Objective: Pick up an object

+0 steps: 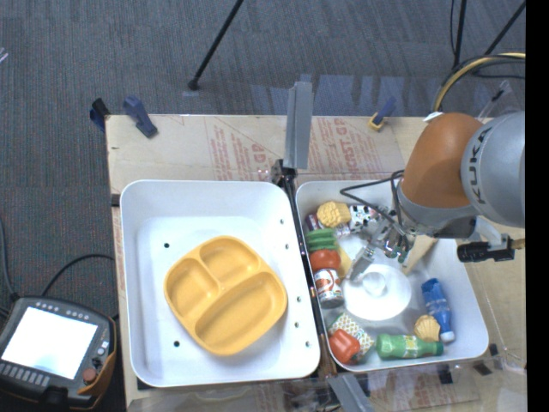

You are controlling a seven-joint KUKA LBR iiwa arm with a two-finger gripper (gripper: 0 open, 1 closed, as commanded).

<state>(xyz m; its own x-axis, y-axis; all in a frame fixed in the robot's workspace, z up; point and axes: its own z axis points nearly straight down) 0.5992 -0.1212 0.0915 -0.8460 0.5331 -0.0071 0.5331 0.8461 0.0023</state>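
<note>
In the right bin [477, 316], the claw [371, 254] hangs low over a round white plastic lid [377, 294]; whether its metal fingers are spread or closed, I cannot tell, and nothing shows between them. Around the lid lie one blue bottle [437, 305], one green bottle [408, 346], one red can [327, 285] and a yellow corn cob [333, 214]. The left bin [141, 230] holds one smooth yellow three-part plate [226, 293]. Both bins sit on the tabletop [197, 148].

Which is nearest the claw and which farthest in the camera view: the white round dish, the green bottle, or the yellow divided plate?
From the claw, nearest first:
1. White round dish, just below it in the right bin.
2. Green bottle, lying along that bin's near edge.
3. Yellow divided plate, in the left bin.
</note>
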